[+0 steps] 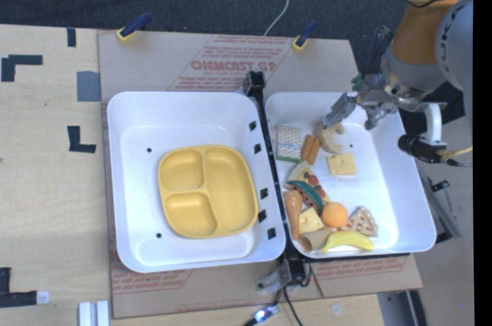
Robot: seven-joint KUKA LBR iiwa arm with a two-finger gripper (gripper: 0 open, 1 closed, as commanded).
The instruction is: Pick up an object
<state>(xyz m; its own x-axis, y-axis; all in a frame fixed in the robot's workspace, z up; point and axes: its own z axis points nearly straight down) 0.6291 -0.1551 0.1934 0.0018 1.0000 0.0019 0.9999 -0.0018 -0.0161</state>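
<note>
Approach step, by the look of it: gripper point(355, 111) hovering over the back of the right bin point(400, 186), jaws spread apart, nothing between them. Just below and beside the nearer finger, a pale curled piece point(332, 137) next to an orange sausage-like piece point(310, 148) and a yellow cheese square point(341, 164). Further toward the front, a heap with an orange ball point(334, 214) and a banana point(347, 242). In the left bin point(127, 163), a yellow divided plate point(207, 189). Next, probably: descend onto the pale curled piece, straddle it, then close and lift, clear of the bin wall.
</note>
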